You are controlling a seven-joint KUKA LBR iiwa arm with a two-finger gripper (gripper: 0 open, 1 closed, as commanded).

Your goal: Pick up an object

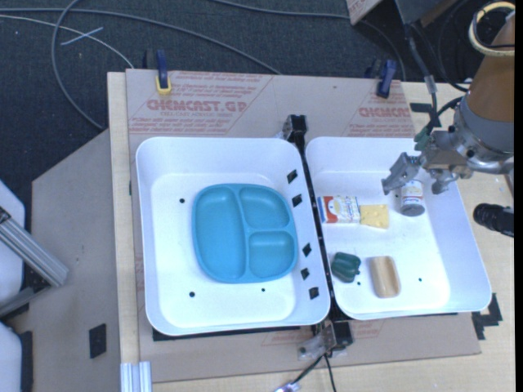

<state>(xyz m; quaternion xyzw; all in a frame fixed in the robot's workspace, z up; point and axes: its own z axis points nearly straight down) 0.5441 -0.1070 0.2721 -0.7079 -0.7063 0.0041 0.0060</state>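
Gripper (417, 180) sits at the right of the frame, spread wide. Small can (412, 199) stands between its fingers, unclamped.

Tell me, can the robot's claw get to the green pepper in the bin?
Probably yes. The green pepper lies uncovered near the divider, with a gap to the bread roll. The claw hovers above the same bin.

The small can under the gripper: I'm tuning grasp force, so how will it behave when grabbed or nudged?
The small can looks rigid and round-bodied, so it should tolerate a firm squeeze. Its sides look smooth, so it may slip. It appears tilted, so a nudge would likely roll it across the right bin.
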